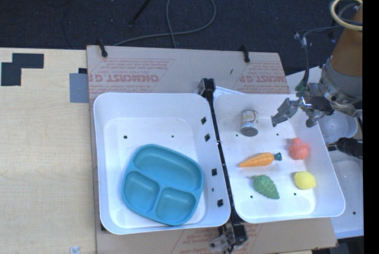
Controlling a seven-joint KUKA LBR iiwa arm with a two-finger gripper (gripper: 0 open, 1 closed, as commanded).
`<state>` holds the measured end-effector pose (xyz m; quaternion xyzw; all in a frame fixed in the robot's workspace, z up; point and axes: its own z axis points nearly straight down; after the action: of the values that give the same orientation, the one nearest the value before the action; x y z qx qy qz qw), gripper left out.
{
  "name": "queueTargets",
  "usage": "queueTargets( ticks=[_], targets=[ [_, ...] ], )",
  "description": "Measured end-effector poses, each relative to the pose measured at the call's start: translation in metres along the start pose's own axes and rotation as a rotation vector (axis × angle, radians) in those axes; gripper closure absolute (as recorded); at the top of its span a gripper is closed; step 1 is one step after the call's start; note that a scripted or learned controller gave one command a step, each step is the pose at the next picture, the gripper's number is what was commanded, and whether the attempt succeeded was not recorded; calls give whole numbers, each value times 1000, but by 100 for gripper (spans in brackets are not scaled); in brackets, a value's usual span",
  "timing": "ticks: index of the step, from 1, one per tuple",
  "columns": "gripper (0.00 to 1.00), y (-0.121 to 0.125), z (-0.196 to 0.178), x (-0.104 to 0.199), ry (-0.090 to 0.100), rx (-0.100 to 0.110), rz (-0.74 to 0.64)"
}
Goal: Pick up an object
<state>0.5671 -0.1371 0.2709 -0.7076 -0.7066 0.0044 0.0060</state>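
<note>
Two white bins are sitting side by side on the surface (41,146); the left bin (109,111) is holding a blue divided tray (161,183); the right bin (331,199) is holding a carrot (258,159), green toy (266,186), can (249,122), pink toy (299,149) and lemon (304,180); the gripper (295,111) is hovering with fingers apart, gripping nothing, near the can.

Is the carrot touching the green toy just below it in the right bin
Apart. The camera view shows a strip of white bin floor between the orange carrot and the green toy, so the two do not meet.
</note>
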Motion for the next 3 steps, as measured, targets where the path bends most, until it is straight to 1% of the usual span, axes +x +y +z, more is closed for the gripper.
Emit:
queueTargets(
  ticks=[1, 2, 3],
  targets=[
    [0, 2, -7, 0, -2, -11, -2],
    [0, -8, 51, 1, 0, -6, -1],
    [0, -7, 95, 3, -1, -7, -1]
  ],
)
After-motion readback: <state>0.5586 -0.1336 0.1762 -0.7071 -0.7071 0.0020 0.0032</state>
